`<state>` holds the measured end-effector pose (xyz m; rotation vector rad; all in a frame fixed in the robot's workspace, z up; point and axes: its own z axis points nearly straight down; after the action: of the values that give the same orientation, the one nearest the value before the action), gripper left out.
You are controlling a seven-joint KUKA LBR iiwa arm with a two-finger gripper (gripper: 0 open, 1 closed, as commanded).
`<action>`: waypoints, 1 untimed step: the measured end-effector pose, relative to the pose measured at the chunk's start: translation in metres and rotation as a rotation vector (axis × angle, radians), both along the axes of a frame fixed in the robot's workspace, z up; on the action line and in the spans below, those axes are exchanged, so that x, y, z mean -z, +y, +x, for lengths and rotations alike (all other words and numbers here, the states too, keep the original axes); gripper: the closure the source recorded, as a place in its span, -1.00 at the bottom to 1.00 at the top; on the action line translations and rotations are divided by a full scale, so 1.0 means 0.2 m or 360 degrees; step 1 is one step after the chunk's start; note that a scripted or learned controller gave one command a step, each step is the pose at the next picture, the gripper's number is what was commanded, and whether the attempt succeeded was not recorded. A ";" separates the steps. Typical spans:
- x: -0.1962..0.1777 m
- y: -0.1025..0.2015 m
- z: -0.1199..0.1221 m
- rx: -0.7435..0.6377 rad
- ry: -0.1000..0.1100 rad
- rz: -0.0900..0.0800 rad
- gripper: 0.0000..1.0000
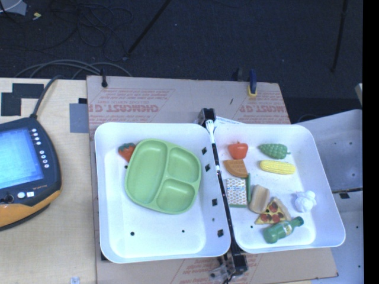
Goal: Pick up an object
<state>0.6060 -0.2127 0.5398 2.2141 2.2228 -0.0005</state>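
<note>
The right bin point(323, 158) holds several toy foods: a red tomato point(238, 150), a green pickle point(273, 151), a yellow corn cob point(278, 167), an orange bread wedge point(236, 168), a patterned cracker packet point(236, 191), a tan bread piece point(259, 198), a pizza slice point(272, 212), a green bottle point(281, 229) and a white crumpled piece point(304, 201). In the left bin point(112, 229) lies a green divided plate point(163, 176), with a red-orange toy point(126, 151) tucked at its upper left edge.
A teach pendant with a blue screen point(23, 167) lies on the bench at the left. Cardboard point(177, 102) sits under both bins. A blue-and-yellow clamp point(252, 83) stands at the cardboard's back edge. Cables run across the dark floor behind.
</note>
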 end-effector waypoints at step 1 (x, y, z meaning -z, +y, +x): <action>0.46 0.38 -0.21 -0.0004 0.0033 0.0014 1.00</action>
<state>0.5649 -0.1363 0.4470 2.2259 2.2403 -0.0141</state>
